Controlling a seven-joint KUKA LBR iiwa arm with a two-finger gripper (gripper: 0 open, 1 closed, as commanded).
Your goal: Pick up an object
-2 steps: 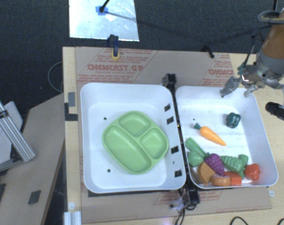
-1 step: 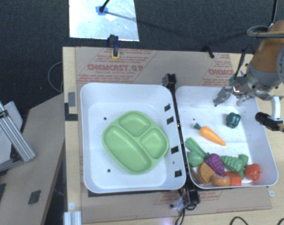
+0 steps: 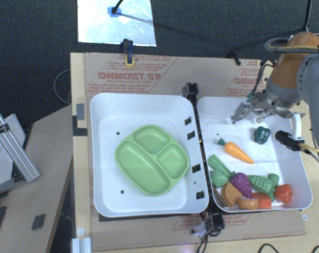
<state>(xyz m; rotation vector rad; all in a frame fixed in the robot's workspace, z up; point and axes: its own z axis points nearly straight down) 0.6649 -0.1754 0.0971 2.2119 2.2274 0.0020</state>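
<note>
White and shallow, the right-hand plastic bin (image 3: 301, 186) holds a heap of toy food at its near end: an orange plastic carrot (image 3: 238, 151), a green pepper-like piece (image 3: 218, 171), a purple bunch of toy grapes (image 3: 241, 183), a knobbly green piece (image 3: 262, 183) and a red tomato-like toy (image 3: 283, 193). A small dark teal rounded toy (image 3: 261, 135) lies apart, nearer the arm. The metal two-finger hand (image 3: 248, 111) hangs over the bin's far end, fingers spread apart with nothing between them. The left white bin (image 3: 104, 115) carries a pale green divided plate (image 3: 151, 159).
</note>
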